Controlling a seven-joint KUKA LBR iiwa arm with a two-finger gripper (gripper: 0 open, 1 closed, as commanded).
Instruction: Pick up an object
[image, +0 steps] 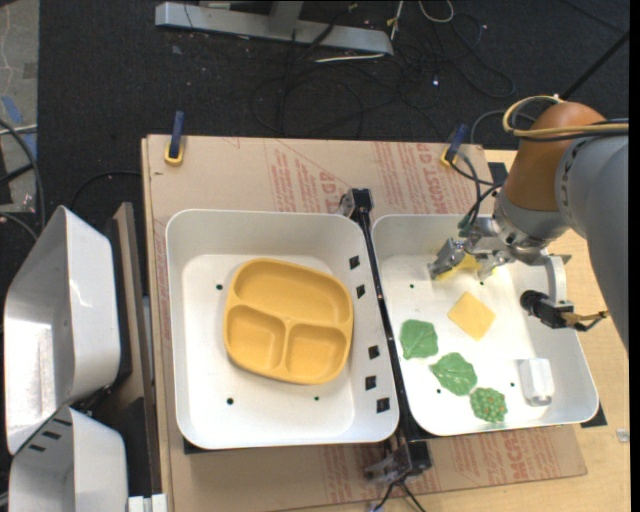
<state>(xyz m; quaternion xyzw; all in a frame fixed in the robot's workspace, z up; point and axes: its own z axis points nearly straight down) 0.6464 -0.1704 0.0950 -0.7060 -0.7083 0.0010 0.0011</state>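
In the upper part of the right bin (575, 385), the gripper (468, 258) hangs low over a small yellow piece (447, 264), whose long axis seems to run from lower left to upper right, though the jaws hide much of it and I cannot tell whether they are open or closed on it. Just below lies a pale yellow cheese wedge (471, 315), set as a diamond with its corners pointing up and down the frame. Three green leafy pieces (453, 371) trail toward the lower right, and the left bin (200, 400) holds a yellow divided plate (289, 320).

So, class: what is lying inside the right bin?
Right bin: a yellow block, three green pieces and a white piece. The gripper covers part of the floor.
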